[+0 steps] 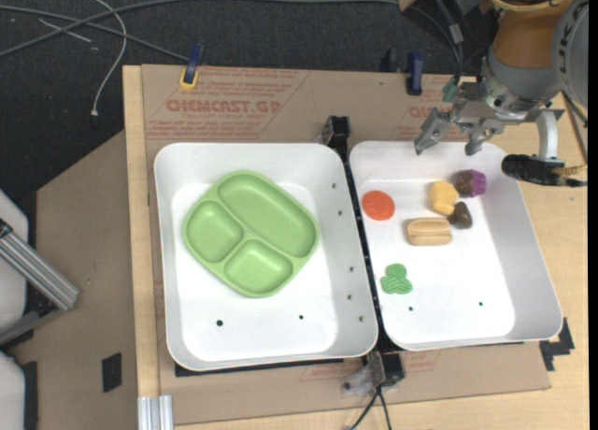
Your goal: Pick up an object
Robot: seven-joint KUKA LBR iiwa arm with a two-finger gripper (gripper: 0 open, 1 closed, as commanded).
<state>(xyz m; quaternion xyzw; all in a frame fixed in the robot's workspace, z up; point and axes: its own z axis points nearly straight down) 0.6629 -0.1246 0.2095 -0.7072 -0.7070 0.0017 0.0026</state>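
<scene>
**Fingers spread above the right bin**

While the gripper hangs over the far edge of the right bin, its fingers stand wide with nothing between them. The small objects lie just nearer; the green divided plate fills the left bin.

Fixed overhead camera, slanted down, mid-distance, both white bins framed

Two white bins sit on a brown cardboard sheet with red letters. The left bin holds a light green tray. The right bin holds an orange disc, a yellow block, a tan bun, a purple piece, a dark brown piece and a green leaf shape. The arm is grey and orange.
</scene>
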